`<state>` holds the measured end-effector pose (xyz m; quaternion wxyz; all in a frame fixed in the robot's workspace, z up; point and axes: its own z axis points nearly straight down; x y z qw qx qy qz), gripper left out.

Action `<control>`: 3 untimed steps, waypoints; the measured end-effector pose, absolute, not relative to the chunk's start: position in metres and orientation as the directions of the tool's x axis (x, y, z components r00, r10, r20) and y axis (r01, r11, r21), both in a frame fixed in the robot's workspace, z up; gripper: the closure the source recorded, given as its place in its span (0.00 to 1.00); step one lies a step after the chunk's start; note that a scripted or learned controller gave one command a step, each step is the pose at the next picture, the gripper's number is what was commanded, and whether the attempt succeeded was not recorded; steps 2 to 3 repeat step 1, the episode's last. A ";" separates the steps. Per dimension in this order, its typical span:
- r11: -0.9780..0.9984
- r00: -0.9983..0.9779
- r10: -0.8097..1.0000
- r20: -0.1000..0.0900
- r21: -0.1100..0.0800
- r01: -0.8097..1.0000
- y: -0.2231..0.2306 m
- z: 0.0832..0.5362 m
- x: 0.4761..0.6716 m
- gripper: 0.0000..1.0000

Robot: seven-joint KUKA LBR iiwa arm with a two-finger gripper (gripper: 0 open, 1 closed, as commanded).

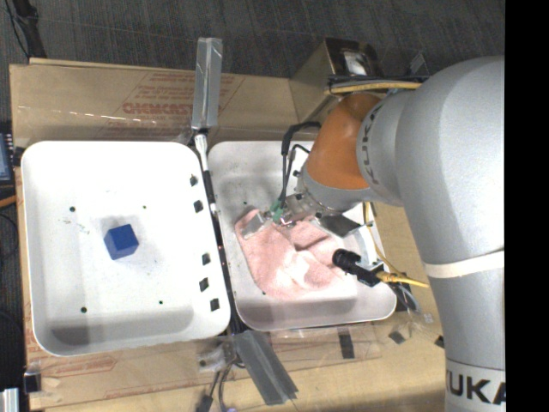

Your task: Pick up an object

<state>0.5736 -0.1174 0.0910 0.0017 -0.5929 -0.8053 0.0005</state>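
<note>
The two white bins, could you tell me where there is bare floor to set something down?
The left white bin is mostly bare all round the small blue cube. The right white bin is crowded: a pink cloth and the gripper fill its middle, leaving a bare strip along its far wall.

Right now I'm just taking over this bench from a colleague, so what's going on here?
A grey KUKA arm reaches in from the right, its gripper low over the right bin, at the upper edge of a crumpled pink cloth lying there. Nothing visibly lifted yet. A blue cube sits alone in the left bin, untouched.
</note>
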 end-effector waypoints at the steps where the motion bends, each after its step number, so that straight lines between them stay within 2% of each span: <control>1: 0.302 -0.302 0.953 0.003 -0.005 0.953 -0.117 0.100 0.573 1.00; 3: 0.302 -0.302 0.953 0.003 -0.005 0.953 -0.117 0.100 0.573 1.00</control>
